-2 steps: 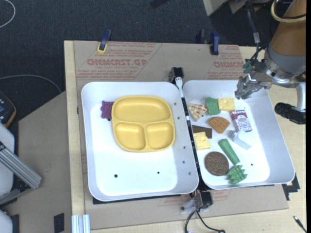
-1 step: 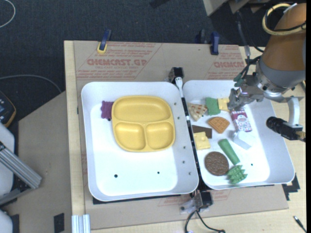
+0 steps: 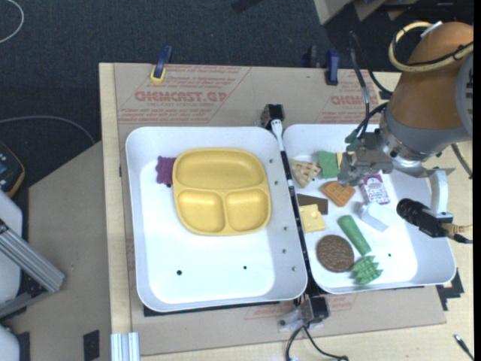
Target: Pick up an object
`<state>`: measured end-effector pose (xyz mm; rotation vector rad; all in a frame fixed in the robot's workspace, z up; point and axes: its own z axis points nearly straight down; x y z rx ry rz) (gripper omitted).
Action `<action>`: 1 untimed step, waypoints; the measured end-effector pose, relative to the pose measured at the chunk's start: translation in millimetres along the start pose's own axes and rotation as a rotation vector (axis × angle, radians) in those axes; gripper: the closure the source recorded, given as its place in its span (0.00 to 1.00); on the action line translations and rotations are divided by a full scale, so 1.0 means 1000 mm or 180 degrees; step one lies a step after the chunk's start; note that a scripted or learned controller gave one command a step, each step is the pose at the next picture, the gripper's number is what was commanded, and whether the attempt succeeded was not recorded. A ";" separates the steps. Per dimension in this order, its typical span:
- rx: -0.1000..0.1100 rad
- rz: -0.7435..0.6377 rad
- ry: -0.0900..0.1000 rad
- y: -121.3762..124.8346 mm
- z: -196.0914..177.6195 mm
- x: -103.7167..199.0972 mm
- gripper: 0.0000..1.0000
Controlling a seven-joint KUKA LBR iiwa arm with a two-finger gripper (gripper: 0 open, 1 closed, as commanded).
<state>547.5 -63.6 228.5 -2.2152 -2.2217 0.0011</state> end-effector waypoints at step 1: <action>0.0004 -0.0004 0.0001 -0.023 0.011 0.043 1.00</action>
